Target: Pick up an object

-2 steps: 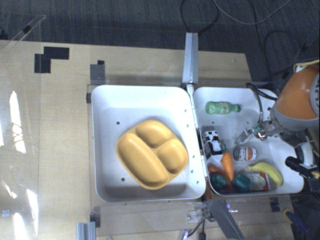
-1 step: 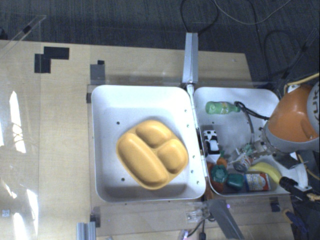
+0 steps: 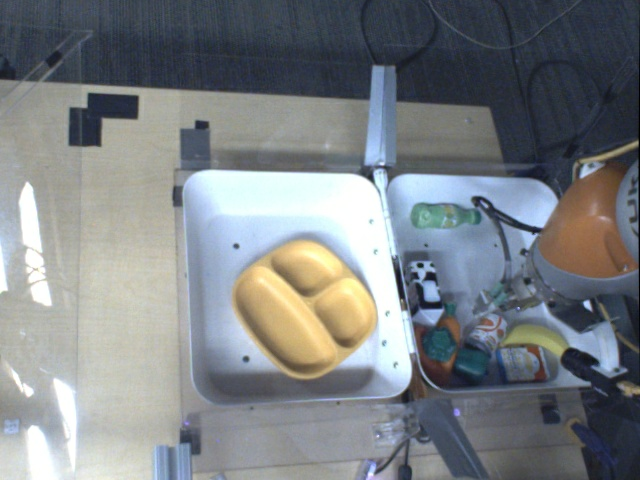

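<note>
My gripper [image 3: 503,293] hangs low in the right bin [image 3: 520,193], below the arm's orange band [image 3: 590,238]. It is just above a heap of small items at the bin's near edge. In that heap are a white and red can [image 3: 487,330], a yellow banana [image 3: 535,339], a labelled packet [image 3: 520,364], two teal pieces [image 3: 440,346] and an orange piece [image 3: 451,324]. A black and white toy [image 3: 425,280] lies to the gripper's left. A green bottle [image 3: 445,215] lies on its side at the bin's far edge. Nothing visibly sits in the gripper.
In the left bin [image 3: 215,268] lies a large yellow tray with three compartments [image 3: 303,306]. A metal divider post [image 3: 382,118] stands between the bins at the back. Black cables trail behind the right bin and over its far right corner.
</note>
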Robot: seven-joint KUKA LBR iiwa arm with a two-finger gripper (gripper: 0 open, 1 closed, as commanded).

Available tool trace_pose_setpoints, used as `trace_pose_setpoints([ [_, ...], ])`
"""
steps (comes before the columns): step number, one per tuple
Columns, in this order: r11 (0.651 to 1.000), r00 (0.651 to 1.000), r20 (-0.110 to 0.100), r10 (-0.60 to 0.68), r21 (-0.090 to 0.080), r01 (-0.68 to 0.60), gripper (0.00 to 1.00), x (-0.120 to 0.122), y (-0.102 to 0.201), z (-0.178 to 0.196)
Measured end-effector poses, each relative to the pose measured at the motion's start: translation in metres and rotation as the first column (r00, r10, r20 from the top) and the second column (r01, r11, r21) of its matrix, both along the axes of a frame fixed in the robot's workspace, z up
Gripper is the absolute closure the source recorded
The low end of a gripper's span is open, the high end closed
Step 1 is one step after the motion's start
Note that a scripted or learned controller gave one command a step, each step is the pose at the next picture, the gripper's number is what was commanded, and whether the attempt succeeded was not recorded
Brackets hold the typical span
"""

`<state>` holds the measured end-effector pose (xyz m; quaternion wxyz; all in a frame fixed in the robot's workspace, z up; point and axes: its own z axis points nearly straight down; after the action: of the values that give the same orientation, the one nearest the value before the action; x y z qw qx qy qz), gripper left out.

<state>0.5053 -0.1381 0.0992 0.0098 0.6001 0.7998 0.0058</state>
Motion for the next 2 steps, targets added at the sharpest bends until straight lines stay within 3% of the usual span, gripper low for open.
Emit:
trace_pose_setpoints([
  [1,1.000,1.000,0.000,0.000,0.000,0.000,0.00,-0.0001,0.0000,0.0000],
  [2,1.000,1.000,0.003,0.003,0.000,-0.003,1.00,0.0022,-0.0003,0.0090],
])
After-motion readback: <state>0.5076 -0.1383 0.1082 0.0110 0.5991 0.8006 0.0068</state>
